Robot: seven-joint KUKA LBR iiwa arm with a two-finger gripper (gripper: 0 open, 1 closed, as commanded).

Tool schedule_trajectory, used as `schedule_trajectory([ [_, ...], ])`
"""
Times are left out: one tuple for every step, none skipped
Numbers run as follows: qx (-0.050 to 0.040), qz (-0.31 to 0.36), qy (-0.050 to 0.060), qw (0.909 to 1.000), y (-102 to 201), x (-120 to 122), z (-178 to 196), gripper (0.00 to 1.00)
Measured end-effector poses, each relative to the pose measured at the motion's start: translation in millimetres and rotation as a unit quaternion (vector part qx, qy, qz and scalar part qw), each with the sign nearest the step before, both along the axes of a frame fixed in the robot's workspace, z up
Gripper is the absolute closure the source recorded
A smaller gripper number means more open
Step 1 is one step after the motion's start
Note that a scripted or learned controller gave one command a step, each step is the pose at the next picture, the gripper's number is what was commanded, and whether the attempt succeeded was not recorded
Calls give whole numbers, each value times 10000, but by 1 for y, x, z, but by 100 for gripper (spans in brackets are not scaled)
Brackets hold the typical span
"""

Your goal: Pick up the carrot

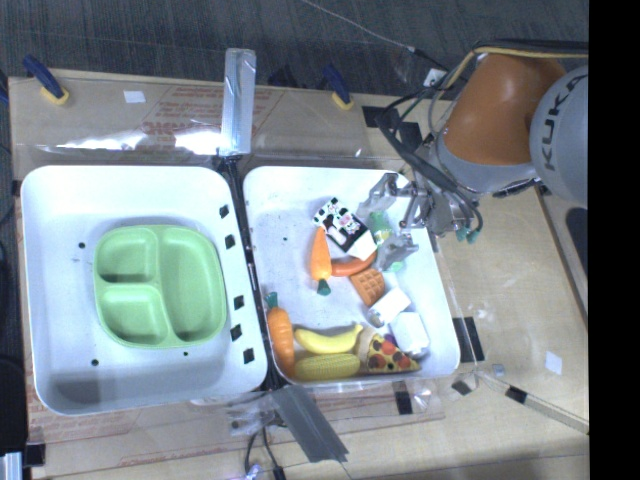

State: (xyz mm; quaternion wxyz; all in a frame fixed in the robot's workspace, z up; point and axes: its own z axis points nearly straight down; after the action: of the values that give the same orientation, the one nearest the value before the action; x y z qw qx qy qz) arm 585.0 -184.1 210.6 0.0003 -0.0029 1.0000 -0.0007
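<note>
The smooth, tapered carrot (pixel 319 255) lies mid-bin in the right bin (pixel 262 230), tip toward 6 o'clock, bare floor at its 9 o'clock. The gripper (pixel 392 226) hangs at its 3 o'clock near the right wall; whether it grips cannot be told. Glossy toy food (pixel 335 353) crowds the 6 o'clock edge.

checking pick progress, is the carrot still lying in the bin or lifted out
Lying in the bin. The carrot rests flat on the floor of the right bin, green tip toward the banana; the tool hangs to its right, apart from it.
</note>
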Motion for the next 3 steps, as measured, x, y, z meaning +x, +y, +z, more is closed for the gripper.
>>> schedule_trajectory([
  [26, -109, 24, 9999, 56, -4, -119, 0],
  [6, -79, -12, 10000, 55, -1, -105, 100],
  [10, -2428, 27, 9701, 79, -58, -120, 100],
])
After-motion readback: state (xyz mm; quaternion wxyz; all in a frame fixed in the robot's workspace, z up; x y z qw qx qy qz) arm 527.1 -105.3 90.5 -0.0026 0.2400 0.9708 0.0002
